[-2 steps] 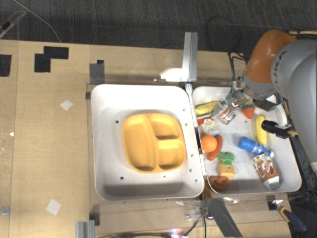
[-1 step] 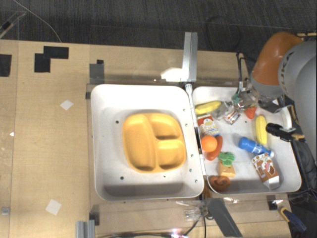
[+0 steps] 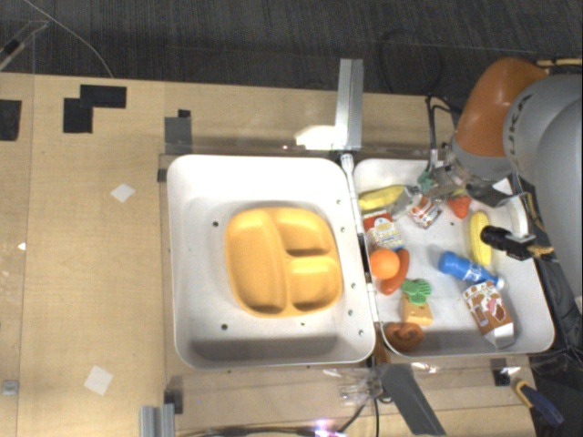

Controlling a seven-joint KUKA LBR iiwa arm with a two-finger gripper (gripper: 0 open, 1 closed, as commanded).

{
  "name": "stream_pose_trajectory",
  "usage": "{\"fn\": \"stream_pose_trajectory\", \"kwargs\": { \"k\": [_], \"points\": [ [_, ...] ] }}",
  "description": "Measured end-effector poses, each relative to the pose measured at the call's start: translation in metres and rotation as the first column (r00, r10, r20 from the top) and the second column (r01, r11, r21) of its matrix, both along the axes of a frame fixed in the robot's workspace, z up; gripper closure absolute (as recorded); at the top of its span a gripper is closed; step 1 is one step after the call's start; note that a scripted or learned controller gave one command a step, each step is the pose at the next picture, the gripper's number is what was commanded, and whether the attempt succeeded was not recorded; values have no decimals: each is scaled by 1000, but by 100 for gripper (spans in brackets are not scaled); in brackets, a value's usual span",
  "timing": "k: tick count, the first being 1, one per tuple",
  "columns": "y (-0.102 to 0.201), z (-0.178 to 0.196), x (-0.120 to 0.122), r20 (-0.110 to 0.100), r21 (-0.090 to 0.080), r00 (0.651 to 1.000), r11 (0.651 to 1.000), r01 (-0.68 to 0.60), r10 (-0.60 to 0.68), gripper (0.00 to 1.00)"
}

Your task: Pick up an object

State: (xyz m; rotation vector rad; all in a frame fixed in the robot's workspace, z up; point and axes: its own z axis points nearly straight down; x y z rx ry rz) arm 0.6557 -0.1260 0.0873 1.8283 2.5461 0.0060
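Where bench [image 3: 82, 271] ends (far side), dark carpet [image 3: 228, 16].

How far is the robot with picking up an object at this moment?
Done: the gripper has reached into the right bin, near its far edge. In hand: it is low beside a small red-and-white carton; a grasp cannot be confirmed. Left: lifting an object; the banana, orange and blue bottle lie in the bin.
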Motion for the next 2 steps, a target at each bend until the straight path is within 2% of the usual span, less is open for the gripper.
{"fn": "stream_pose_trajectory", "kwargs": {
  "k": [1,2],
  "points": [
    [1,16,4,12,-3,1000,1000,-6,6,100],
    [27,105,-36,11,-1,1000,1000,-21,21,100]
  ]
}}
